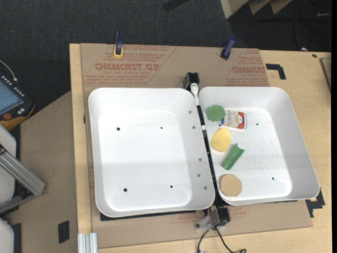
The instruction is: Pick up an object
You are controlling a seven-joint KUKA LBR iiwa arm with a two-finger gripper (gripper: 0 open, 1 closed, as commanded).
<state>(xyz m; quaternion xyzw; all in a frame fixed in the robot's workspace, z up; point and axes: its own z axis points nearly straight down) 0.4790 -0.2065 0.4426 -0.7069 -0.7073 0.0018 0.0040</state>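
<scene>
Five small items clustered along left side of right shallow white plastic bin point(295, 141), beside divider. Likeliest target: yellow rounded lemon-like piece point(221, 139), probably light, smooth, slippery; best pinched across narrow width. Pincer state: cannot tell.

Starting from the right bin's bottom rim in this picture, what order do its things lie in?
1. Tan disc, lower left corner.
2. Green wedge, above it.
3. Yellow piece, higher.
4. Green round piece and red-white packet, topmost: too close to call.
</scene>
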